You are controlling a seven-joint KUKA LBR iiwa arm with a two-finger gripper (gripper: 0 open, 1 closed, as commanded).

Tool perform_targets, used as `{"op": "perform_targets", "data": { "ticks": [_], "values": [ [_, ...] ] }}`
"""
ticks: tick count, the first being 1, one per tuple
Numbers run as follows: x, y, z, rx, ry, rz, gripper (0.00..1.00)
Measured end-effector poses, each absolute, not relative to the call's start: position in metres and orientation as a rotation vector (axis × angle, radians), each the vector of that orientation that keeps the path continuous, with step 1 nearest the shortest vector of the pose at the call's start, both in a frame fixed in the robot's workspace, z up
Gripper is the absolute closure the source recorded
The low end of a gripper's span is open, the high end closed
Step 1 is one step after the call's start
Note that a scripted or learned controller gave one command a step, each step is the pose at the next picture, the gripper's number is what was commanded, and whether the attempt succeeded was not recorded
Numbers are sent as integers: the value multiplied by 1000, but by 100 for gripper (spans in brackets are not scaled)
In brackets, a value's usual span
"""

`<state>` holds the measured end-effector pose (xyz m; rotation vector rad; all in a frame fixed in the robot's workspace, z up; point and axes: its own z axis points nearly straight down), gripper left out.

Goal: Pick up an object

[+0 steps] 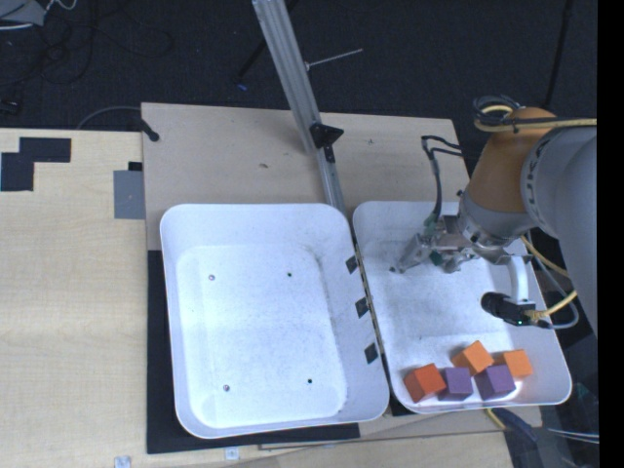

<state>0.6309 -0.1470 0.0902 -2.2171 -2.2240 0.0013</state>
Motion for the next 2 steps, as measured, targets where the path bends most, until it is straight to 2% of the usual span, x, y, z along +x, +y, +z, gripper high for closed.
{"op": "perform_targets", "data": {
  "ticks": [1, 2],
  "values": [
    [646, -149, 89, -2212, -2208, 16, 0],
    [645, -149, 99, -2207, -2211, 19, 100]
  ]
}}
